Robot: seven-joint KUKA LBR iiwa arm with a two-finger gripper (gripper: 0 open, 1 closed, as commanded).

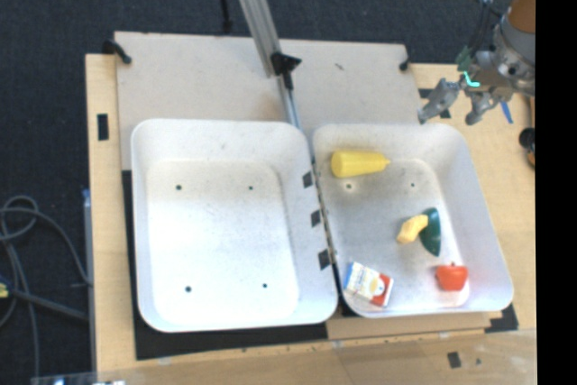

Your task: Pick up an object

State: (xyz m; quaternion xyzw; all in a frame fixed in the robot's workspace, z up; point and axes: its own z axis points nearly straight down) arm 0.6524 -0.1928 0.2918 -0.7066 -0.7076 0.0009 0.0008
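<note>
My gripper (457, 106) hangs over the bench just beyond the right bin's (469, 160) far right corner, its two grey fingers spread open with nothing between them. Inside the right bin lie a yellow cone-shaped piece (358, 163) near the far left side, a small yellow object (412, 228) touching a dark green one (433, 233), a red-orange object (452, 277) at the near right, and a small red and white carton (369, 285) at the near left.
The left bin (149, 158) sits beside the right one, their rims meeting in the middle. A slanted aluminium bar (255, 0) rises from behind the bins. Cables (27, 230) lie on the dark floor to the left.
</note>
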